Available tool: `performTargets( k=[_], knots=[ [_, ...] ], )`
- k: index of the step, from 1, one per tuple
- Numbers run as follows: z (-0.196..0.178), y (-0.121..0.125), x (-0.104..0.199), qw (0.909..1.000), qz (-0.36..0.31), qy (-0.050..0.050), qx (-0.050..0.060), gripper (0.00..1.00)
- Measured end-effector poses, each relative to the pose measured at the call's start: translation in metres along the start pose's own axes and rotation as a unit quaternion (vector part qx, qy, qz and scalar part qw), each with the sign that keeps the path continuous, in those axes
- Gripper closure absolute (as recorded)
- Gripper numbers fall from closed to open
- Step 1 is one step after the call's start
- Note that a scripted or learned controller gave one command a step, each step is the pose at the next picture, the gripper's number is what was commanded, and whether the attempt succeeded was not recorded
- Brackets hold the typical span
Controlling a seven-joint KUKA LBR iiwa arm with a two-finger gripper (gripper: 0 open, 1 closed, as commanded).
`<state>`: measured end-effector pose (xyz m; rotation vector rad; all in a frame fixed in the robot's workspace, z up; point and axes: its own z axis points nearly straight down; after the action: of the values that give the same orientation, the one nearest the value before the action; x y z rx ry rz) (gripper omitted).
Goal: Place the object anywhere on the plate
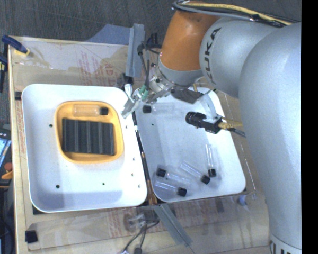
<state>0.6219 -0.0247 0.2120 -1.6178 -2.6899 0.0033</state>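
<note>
Here the arm (244, 73) bends low, its pincer (131, 103) at the bins' divide, grip state unclear.

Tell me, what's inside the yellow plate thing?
The yellow plate holds a dark ribbed insert and a clear tube along its top edge. Anything beneath the insert is covered.

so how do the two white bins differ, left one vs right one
The left bin bears a yellow plate with a dark ribbed centre, one clear tube lying along its top edge; the right bin has no plate. The right bin bears several loose clear black-capped tubes near its bottom edge, and the left bin none off the plate. The gripper hangs over the seam between them. Both are shallow, white and round-cornered.
</note>
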Motion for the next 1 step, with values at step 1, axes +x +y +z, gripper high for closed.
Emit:
performTargets(
  k=[1],
  knots=[
    [0.0201,0.0208,-0.0142,0.9831,-0.183,-0.002,-0.002,0.00]
  ],
)
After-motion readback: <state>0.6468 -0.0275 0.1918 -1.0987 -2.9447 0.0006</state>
